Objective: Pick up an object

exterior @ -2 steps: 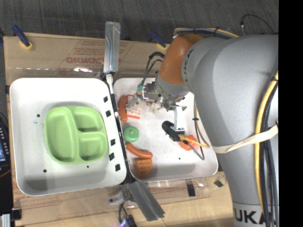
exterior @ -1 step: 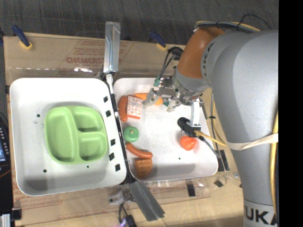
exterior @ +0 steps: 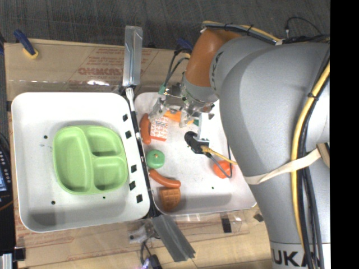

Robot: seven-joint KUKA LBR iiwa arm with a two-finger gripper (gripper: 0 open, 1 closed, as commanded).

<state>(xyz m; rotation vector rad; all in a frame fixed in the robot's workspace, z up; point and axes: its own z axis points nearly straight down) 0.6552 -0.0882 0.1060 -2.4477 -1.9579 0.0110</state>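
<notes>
Objects such as a hot dog (exterior: 164,179) lie in the right bin (exterior: 224,198); end effector (exterior: 178,106) grip state unclear

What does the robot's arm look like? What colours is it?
The arm is big, smooth and rounded, mostly grey, with an orange band near the wrist. Yellow and black cables run along it, and a pale strap wraps round it. White letters are printed low down. The gripper looks metal.
</notes>
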